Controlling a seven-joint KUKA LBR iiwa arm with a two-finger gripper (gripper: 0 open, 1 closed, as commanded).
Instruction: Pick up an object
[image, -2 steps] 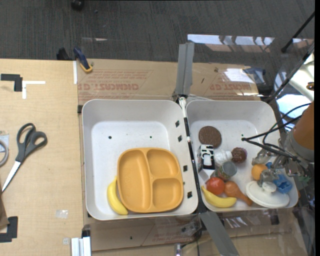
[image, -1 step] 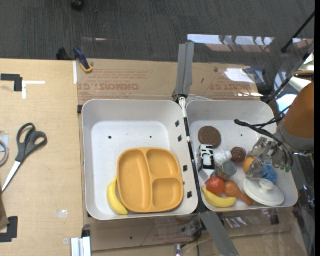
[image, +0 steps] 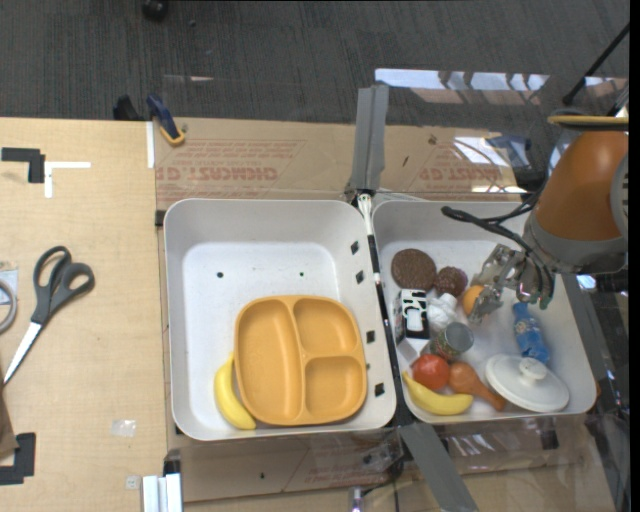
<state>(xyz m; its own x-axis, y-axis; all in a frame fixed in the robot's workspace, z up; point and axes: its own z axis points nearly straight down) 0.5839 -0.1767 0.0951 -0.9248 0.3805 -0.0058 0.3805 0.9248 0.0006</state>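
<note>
We see a divided tray (image: 300, 358) in the left bin (image: 200, 240), a banana (image: 229, 398) against its left edge. The right bin (image: 575, 330) holds a lid (image: 527, 382), bottle (image: 531, 334) and cookie (image: 413, 268). Scissors (image: 48, 290) lie far left.

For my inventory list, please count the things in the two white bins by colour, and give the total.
Yellow: 3, the divided tray, a banana beside it, a second banana
Brown: 2, round discs
Red: 1, tomato
Orange: 2, carrot-like piece, small ball
White: 1, round lid
Blue: 1, bottle
Black and white: 1, small box
Grey: 1, can
Total: 12
</note>
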